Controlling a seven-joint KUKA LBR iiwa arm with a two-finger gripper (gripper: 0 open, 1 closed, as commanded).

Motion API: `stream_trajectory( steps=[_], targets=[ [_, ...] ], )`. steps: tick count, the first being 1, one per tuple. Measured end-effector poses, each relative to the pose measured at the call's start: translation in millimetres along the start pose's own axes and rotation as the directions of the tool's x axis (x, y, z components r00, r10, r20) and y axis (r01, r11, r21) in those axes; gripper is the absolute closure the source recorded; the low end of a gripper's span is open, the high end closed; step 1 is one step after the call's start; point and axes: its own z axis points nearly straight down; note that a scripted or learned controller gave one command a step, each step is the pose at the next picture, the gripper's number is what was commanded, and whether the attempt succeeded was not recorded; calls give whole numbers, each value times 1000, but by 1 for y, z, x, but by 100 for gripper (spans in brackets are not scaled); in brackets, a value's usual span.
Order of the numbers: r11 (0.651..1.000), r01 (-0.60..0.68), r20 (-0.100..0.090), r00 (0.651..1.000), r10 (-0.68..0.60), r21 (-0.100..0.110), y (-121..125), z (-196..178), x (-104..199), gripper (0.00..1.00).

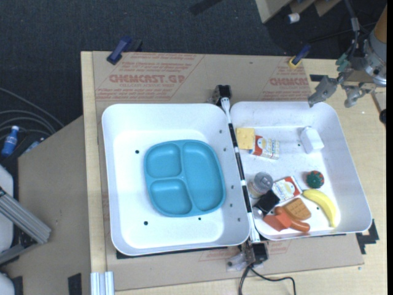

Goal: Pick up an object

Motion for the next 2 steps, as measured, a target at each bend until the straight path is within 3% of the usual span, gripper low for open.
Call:
stream_trajectory(
  steps=[1,2],
  targets=[
    [1000,1,-1,1000,-1,3,31,129,4,0],
    [1000,1,-2,1000,-1,3,31,188,61,0]
  ],
)
